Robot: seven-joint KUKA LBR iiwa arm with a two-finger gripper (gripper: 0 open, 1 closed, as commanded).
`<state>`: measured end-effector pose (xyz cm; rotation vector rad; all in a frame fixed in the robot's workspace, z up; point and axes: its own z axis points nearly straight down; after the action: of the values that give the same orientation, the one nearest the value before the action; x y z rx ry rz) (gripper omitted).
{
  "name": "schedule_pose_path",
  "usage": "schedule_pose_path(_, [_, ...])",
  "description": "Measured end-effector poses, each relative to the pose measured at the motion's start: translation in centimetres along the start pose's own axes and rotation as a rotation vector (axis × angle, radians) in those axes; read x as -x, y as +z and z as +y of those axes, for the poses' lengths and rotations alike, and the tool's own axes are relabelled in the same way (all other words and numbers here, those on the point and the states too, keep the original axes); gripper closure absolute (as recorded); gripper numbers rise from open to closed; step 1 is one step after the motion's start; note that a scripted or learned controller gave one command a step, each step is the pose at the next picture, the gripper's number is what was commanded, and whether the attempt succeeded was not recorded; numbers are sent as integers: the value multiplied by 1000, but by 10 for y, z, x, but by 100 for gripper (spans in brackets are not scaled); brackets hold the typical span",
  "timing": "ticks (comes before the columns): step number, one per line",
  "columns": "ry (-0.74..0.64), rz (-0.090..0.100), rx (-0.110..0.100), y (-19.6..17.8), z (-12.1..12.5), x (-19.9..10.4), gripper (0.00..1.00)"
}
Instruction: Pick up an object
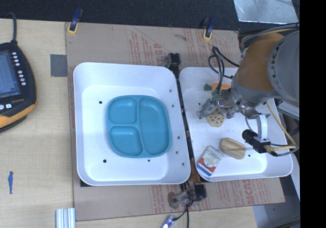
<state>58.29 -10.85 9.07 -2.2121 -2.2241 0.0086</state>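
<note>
Two white bins lie side by side, and we see the gripper low in the right bin, right at a tan cookie-like piece (whether it is clamped on anything we cannot tell). Nothing looks lifted yet as far as we can judge: a bread-like lump and a small carton lie nearer the front of that bin, a blue divided plate sits in the left bin, so the pick itself remains.
</note>
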Motion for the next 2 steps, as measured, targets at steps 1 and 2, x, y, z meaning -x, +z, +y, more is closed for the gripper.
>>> schedule_pose_path(1, [-4,-4,5,-14,2,2,100])
schedule_pose_path(2, [-3,-4,5,-14,2,2,0])
